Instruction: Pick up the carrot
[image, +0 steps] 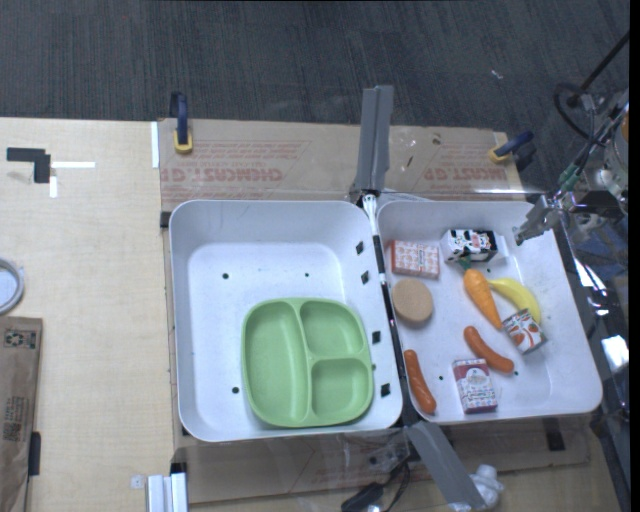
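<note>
1. In the camera view, we judge the task not yet begun: the tapered orange carrot (482, 297) lies flat in the right-hand shallow white bin (570, 395), near its middle, with nothing gripping it.
2. We see part of the grey metal gripper (533, 222) at the right bin's far right corner, well apart from the carrot. We cannot tell how it is set.
3. Left to do, in our judgement: reach the carrot, grasp it and lift it.
4. The right bin also holds a yellow banana (517, 296) just beside the carrot, a black-and-white carton (470, 245), a reddish cracker box (415, 259), a round tan disc (412, 301), two orange-red sausages (419, 381) (488, 350), a small tilted can (524, 331) and a red-and-white packet (475, 386).
5. The left-hand white bin (200, 300) holds a pale green three-compartment plate (308, 362).
</note>
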